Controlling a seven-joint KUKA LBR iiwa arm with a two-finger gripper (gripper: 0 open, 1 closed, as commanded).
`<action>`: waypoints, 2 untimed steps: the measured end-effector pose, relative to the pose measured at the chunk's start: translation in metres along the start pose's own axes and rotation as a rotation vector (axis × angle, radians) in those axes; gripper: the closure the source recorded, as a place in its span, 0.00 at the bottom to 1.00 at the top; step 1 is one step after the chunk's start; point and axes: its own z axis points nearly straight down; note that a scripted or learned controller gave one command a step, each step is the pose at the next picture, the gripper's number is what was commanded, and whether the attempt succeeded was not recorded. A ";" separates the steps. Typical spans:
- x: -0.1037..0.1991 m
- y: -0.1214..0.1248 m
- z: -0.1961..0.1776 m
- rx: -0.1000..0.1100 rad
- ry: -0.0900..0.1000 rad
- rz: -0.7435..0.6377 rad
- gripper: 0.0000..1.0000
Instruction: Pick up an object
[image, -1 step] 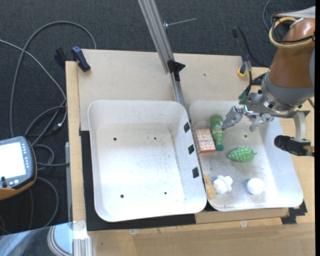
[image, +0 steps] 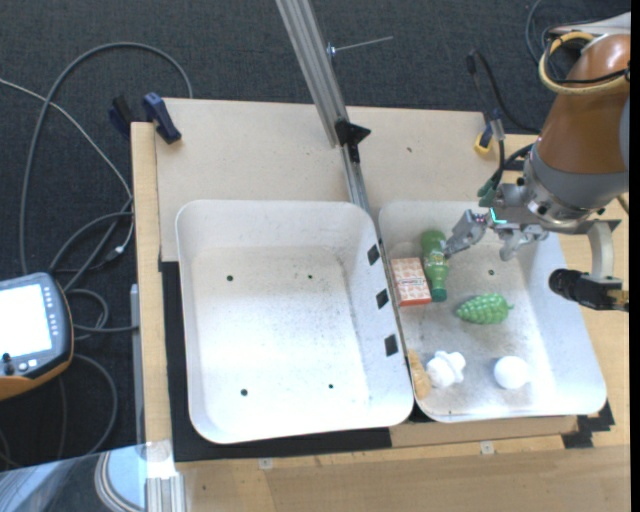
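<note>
gripper spread, holding nothing, right of centre, beside green bottle; bottle looks light, slick; pinch mid-body.

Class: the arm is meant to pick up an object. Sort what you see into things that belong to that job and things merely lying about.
Belongs to the job:
gripper
green bottle
red box
green bumpy object
white ball
white knobbed piece
right bin

Lying about:
left bin
handheld screen
blue clamp
</note>
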 end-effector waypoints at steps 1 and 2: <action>0.002 -0.002 0.042 0.006 0.000 0.001 0.00; 0.013 -0.003 0.096 0.007 0.001 0.000 0.00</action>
